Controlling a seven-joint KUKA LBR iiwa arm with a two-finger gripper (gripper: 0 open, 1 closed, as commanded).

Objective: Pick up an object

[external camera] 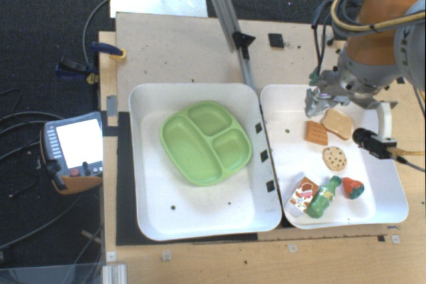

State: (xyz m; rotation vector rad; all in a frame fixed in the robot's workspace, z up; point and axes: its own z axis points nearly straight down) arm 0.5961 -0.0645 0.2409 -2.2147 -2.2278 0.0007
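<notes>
Two white bins sit side by side on the tabletop [173,50]; the left bin [150,163] carries a green divided plate [205,142] at its centre. At 12 o'clock in the right bin [386,199] hangs the gripper [319,103], its fingers unreadable; toast [337,123] and a cracker [317,133] lie just beside it, a cookie [334,158], bottle [323,197] and strawberry [353,189] toward 6.

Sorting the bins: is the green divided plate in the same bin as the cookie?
No, the green plate lies in the left bin; the cookie is in the right bin.
</notes>
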